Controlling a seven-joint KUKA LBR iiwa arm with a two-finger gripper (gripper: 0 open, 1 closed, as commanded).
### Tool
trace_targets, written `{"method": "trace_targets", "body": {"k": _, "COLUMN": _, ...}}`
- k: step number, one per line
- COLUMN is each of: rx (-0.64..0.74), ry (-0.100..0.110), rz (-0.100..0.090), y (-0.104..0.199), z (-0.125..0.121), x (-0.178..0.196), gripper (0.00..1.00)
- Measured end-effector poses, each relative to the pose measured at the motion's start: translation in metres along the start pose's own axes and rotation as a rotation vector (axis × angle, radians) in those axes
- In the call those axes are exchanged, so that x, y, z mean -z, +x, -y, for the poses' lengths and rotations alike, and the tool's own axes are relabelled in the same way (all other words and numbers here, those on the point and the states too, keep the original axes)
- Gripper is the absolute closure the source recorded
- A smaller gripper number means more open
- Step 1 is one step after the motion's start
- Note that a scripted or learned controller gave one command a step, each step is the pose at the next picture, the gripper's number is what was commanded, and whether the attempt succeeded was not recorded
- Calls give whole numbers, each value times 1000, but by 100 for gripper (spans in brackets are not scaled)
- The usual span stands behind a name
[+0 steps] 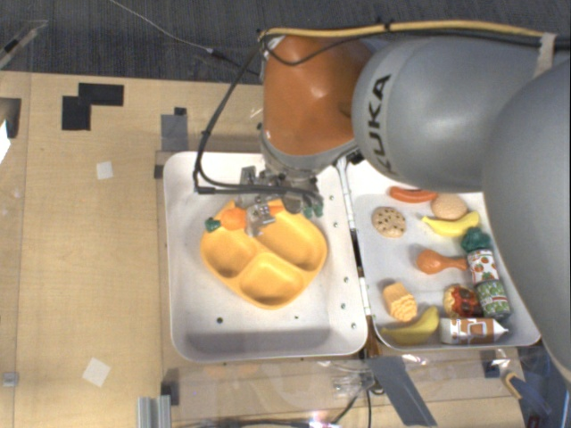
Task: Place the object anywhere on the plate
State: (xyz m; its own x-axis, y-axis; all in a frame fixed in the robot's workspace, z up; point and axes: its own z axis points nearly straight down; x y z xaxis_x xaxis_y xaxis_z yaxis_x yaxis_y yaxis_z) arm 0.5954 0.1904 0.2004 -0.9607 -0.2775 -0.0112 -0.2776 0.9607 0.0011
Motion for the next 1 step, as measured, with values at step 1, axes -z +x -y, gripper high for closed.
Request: {"method": "trace_targets", "body": {"k": 1, "rx": 0, "ry": 0, "rz": 0, "y": 0, "z": 0, "x": 0, "gripper": 0}}
